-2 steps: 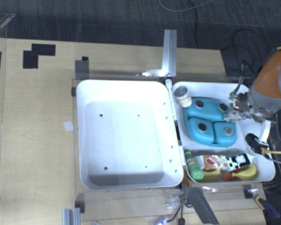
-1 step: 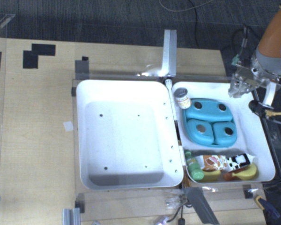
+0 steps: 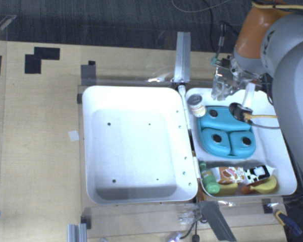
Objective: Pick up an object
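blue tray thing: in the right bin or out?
In. The blue tray lies flat inside the right bin, walls on all sides; the gripper hovers just beyond the tray's far edge.

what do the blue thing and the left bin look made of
Blue thing: likely moulded plastic, smooth and faintly glossy, going by its even teal colour and rounded lobes. Left bin: probably plastic too, matte white with rounded corners, though painted metal can't be ruled out.

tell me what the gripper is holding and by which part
Nothing, as far as shows: the gripper hangs over the right bin's far end, apart from the blue tray.
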